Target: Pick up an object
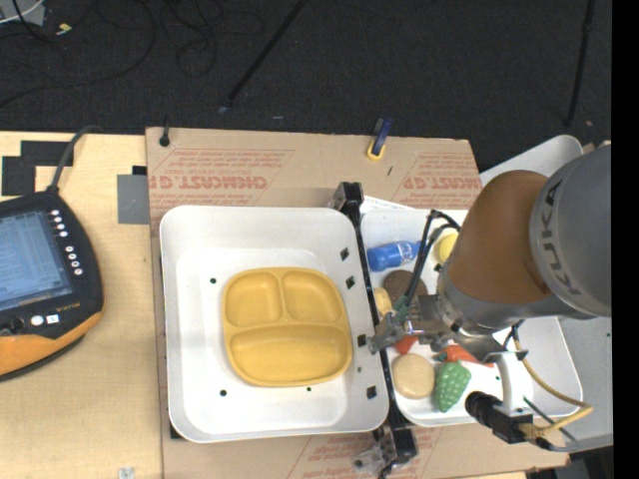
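Right now you can see the gripper low in the right bin among a blue bottle, tan ball and green toy; its grip cannot be told.

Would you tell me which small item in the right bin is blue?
The blue cylindrical bottle lying near the bin's far left corner; the nearer items are beige, green and red.

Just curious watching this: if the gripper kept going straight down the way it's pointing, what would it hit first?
Probably the red object in the right bin, just beneath the gripper; depth is hard to judge here.
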You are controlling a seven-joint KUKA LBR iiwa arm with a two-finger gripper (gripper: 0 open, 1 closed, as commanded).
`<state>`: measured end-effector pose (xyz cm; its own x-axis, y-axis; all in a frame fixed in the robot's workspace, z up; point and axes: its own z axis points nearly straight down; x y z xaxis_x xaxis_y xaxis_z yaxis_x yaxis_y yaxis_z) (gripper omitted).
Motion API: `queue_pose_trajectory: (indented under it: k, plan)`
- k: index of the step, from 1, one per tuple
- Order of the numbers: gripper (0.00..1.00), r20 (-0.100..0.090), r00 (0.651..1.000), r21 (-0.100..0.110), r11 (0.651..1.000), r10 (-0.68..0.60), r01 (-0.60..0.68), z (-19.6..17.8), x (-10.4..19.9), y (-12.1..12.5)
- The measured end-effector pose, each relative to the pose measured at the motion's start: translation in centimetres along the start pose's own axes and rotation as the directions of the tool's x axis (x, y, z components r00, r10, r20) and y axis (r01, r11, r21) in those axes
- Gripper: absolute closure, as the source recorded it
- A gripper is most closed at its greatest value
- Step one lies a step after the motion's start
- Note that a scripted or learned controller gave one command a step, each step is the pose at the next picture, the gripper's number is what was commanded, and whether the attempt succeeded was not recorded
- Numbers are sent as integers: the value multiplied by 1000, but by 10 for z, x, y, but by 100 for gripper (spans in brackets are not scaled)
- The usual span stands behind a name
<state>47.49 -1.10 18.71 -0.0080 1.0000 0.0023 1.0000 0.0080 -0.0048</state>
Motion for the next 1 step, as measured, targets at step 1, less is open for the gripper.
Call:
queue_pose_trajectory:
  k: [1]
  plan:
    - [0,3,1000,-2,1000,12,-12,0,-51,0]
